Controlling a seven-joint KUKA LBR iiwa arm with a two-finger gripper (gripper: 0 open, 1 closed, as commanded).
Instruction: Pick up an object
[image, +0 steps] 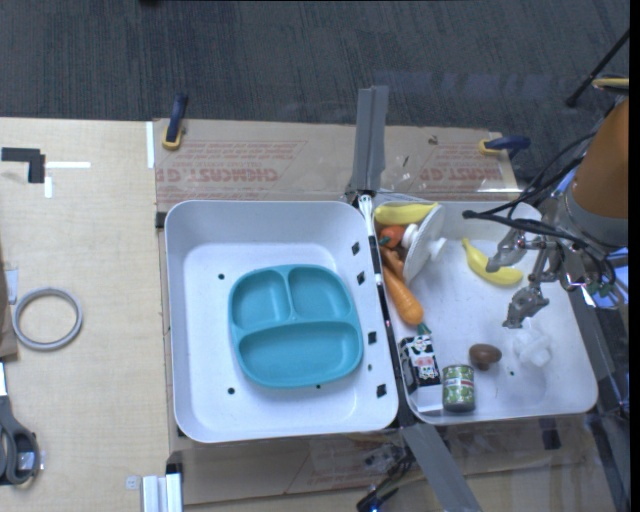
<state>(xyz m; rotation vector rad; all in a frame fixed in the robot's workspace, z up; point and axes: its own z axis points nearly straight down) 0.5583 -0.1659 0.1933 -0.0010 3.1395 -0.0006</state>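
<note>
Because the right bin (575, 395) slopes toward the divider, a green-lidded jar (459, 388) and a cow-print carton (421, 360) crowd its near wall; a brown oval nut-like piece (485, 355) lies apart. Gripper (522, 305): metal fingers spread, empty, above the floor. Beyond: curved yellow banana (490, 264), tapered orange carrot (402, 296). Left bin (190, 300): sectioned teal plate (296, 325).
</note>
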